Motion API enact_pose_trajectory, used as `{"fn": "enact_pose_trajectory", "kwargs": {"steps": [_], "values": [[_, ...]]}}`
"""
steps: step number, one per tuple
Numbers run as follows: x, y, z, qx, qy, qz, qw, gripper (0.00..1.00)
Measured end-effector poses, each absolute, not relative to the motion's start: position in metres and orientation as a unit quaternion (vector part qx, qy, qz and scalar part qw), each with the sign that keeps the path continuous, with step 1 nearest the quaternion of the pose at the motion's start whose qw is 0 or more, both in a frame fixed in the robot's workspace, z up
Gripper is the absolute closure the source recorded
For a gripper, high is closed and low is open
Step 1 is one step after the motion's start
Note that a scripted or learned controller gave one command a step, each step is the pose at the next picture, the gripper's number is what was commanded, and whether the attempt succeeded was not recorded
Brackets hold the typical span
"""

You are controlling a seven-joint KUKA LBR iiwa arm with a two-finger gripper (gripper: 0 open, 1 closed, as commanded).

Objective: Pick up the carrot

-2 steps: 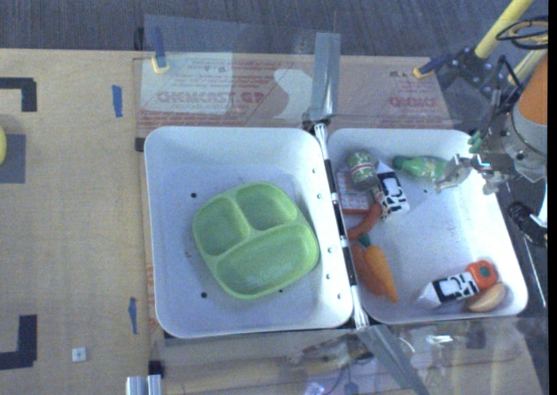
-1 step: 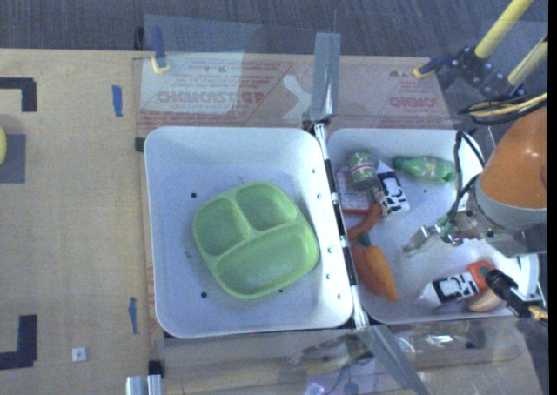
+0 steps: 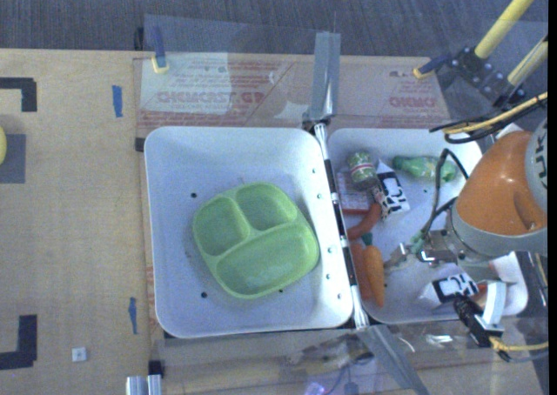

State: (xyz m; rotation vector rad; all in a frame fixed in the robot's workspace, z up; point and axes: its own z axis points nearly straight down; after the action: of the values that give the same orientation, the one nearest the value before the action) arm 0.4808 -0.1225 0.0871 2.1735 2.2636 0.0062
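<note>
The carrot (image 3: 372, 272) lies in the right bin (image 3: 418, 313), beside its left wall. The end effector (image 3: 402, 257) hovers just right of the carrot; its state cannot be determined. A green divided plate (image 3: 254, 238) occupies the left bin (image 3: 174, 210).

The orange carrot (image 3: 372, 274) lies lengthwise against the right bin's left wall.

Two white bins sit side by side on the table: a left bin (image 3: 165, 210) and a right bin (image 3: 418, 311). The left one holds one green divided plate (image 3: 255, 239). The right one holds one carrot (image 3: 372, 274), one green vegetable (image 3: 416, 165), one small can (image 3: 362, 167), and one red-and-white packet (image 3: 353, 198).
</note>
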Motion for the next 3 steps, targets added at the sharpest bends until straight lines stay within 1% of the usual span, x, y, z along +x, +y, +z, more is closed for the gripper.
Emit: {"fn": "enact_pose_trajectory", "kwargs": {"steps": [1,2,3], "values": [[0.482,-0.124,0.098,0.694,0.720,0.0030,0.004,1.00],[0.482,-0.124,0.098,0.694,0.720,0.0030,0.004,0.00],[0.481,-0.095,0.087,0.834,0.552,0.0016,0.004,0.00]]}}
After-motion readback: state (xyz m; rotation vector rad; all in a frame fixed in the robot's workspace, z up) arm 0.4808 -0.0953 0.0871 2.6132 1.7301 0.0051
